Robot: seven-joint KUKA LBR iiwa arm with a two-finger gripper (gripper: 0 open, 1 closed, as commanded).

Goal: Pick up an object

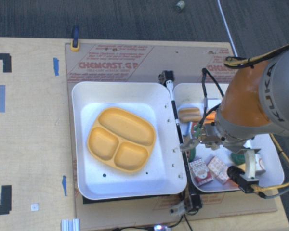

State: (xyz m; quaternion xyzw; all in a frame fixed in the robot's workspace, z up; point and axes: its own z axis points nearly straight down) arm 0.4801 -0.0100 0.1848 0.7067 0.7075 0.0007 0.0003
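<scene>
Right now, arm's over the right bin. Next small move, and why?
Probably a short descent onto the toy bun. The gripper hangs low at the right bin's left edge, just below the bun, with small packets below it. Nothing shows between the jaws, so no pick is made yet.
</scene>
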